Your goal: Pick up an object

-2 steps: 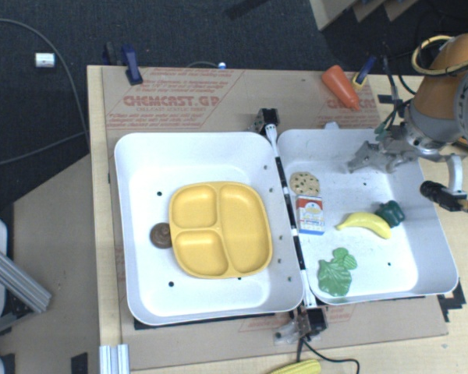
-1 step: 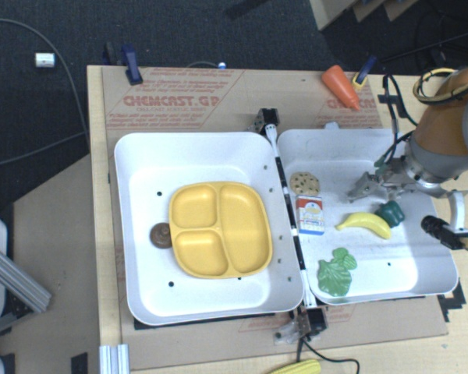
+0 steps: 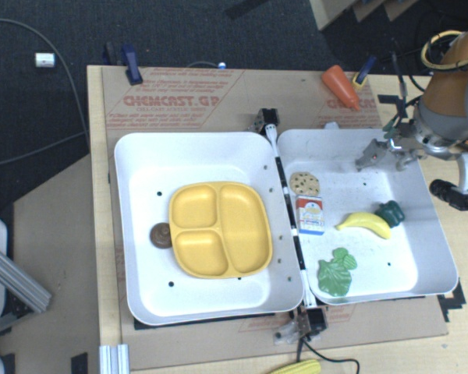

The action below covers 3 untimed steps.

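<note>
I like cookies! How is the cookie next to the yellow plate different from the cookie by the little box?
The cookie by the yellow plate is dark brown and lies in the left bin, partly tucked under the plate. The cookie by the box is pale tan with dark chips and lies fully in sight in the right bin. Both are round and flat.

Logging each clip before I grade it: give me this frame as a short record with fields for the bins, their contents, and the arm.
left bin: yellow divided plate; brown round object touching the plate's left edge
right bin: cookie, small red and white box, banana, dark green object at the banana's right end, green leafy toy
gripper: over the right bin's upper right corner, holding nothing visible
outside the bins: orange object on the bench
</note>
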Each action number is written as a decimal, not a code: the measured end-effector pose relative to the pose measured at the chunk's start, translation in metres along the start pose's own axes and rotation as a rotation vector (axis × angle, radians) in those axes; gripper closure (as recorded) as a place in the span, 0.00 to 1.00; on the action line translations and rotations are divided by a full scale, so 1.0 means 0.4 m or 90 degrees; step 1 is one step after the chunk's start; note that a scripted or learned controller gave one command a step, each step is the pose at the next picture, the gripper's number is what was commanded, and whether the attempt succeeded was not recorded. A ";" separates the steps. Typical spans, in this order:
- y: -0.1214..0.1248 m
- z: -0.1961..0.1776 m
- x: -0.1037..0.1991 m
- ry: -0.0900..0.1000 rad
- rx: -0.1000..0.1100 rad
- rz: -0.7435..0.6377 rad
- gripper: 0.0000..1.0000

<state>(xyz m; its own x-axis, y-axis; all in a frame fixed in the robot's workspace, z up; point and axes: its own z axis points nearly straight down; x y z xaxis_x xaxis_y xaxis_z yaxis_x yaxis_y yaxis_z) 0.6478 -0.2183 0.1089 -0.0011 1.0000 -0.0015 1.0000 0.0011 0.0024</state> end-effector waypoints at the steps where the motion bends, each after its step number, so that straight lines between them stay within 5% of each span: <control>1: -0.170 0.061 0.073 0.001 0.002 0.001 0.00; 2: 0.009 -0.033 0.015 0.000 0.000 0.000 0.00; 3: -0.196 0.034 0.004 0.001 0.002 0.001 0.00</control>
<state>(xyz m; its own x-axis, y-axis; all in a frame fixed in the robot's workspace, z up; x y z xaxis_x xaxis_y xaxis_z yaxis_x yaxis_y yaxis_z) 0.5693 -0.2166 0.0951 0.0006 1.0000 0.0007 1.0000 -0.0006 -0.0007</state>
